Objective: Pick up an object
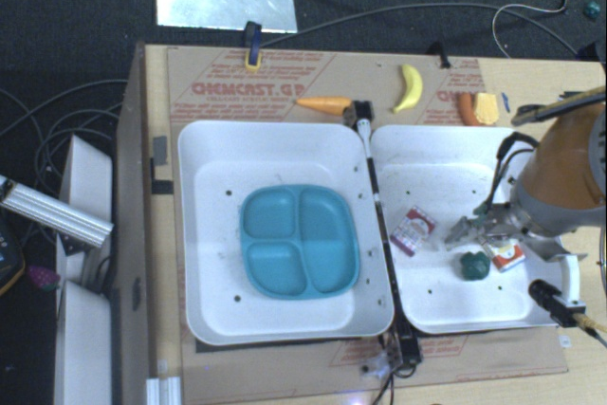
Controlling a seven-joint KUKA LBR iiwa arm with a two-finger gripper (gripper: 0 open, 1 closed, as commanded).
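Observation:
The right bin (446,152) holds three small objects. A red and white packet (413,230) lies near its left wall, a dark green lump (474,266) sits toward the front, and a small orange and white item (508,257) lies just right of the lump. My gripper (471,230) hangs low over this bin, between the packet and the green lump and just above the lump. The grey arm with its orange band (561,175) comes in from the right. I see nothing held in the gripper.
The left bin (213,166) holds a blue divided plate (299,239). On the cardboard behind the bins lie a carrot (322,105), a banana (410,88) and an orange and red item (477,108). A black rail (377,204) runs between the bins.

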